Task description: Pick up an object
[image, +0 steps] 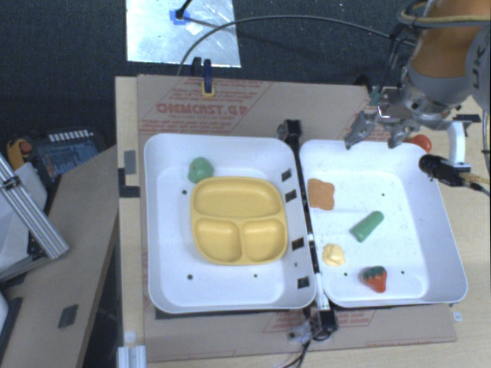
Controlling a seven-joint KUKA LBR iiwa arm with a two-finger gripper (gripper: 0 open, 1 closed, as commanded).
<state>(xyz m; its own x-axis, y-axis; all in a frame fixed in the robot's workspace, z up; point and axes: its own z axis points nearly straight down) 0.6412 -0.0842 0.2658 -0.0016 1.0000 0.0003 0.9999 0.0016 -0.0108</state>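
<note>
- Objects for picking lie loose in the right bin, landmark for all that follows: one orange slab at its left side, one green cylinder near its middle, one pale yellow lump and one red strawberry-like toy toward its near edge.
- Gripper hovers over that bin's far rim, fingers spread apart, nothing between them.
- Judging by this, the approach step is in hand; next it must travel toward a chosen piece and descend.
- Left of that bin, the other bin carries one yellow divided tray and one green blob.
</note>
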